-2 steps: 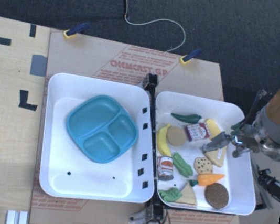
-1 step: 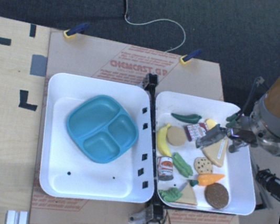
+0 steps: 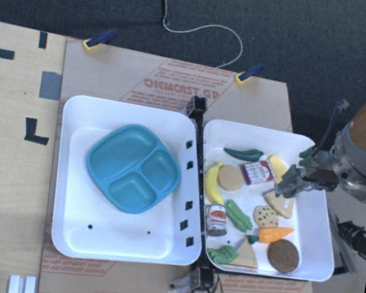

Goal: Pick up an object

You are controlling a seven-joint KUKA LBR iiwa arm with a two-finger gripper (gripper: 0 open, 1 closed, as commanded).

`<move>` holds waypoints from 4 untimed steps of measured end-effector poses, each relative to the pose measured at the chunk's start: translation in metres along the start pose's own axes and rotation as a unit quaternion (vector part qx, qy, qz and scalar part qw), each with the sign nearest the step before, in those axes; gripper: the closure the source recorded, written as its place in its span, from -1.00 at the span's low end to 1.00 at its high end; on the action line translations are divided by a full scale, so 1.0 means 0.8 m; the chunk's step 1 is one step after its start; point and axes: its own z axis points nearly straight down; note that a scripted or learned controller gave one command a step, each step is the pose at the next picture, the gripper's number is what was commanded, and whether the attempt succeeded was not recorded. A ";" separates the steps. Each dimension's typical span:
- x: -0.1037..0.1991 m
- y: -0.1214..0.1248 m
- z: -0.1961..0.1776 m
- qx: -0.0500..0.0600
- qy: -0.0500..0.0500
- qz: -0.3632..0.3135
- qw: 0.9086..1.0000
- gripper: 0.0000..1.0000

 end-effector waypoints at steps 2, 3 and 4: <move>0.141 -0.002 0.127 0.005 0.000 0.000 1.000 1.00; 0.196 0.001 0.013 -0.004 0.001 -0.002 1.000 1.00; 0.212 0.001 -0.203 -0.010 0.002 -0.001 1.000 1.00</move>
